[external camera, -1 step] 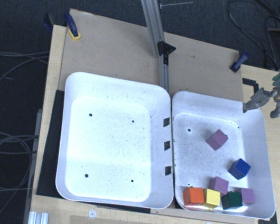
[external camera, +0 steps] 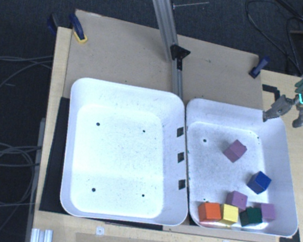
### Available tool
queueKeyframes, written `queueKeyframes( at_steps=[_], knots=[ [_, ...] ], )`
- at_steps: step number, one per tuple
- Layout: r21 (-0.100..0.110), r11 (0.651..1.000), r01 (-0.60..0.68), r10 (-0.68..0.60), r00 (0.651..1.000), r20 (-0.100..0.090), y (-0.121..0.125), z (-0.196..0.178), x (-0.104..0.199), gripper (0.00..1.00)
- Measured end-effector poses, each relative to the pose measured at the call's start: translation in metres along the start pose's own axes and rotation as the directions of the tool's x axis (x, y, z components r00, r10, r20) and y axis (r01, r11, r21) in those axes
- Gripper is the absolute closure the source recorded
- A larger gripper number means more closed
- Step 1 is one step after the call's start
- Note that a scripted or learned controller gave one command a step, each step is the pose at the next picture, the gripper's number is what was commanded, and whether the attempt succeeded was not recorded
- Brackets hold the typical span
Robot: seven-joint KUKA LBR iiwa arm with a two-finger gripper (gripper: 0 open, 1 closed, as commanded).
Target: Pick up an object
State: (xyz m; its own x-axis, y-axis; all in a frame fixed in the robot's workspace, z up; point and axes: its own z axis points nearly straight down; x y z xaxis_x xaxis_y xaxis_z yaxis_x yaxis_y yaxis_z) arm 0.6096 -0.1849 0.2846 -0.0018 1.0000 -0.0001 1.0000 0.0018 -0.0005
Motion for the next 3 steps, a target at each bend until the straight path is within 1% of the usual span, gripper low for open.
queueKeyframes(
  at_steps=[1, 2, 3],
  knots=[
    [0.005, 1.0, 0.0, 0.0, 1.0, -0.002, -0.002, 0.056, 0.01, 0.0],
    [0.006, 1.0, -0.002, 0.002, 1.0, -0.002, 0.003, 0.116, 0.006, 0.0],
    [0.006, 1.0, -0.001, 0.001, 1.0, -0.003, 0.002, 0.179, 0.011, 0.0]
  ],
)
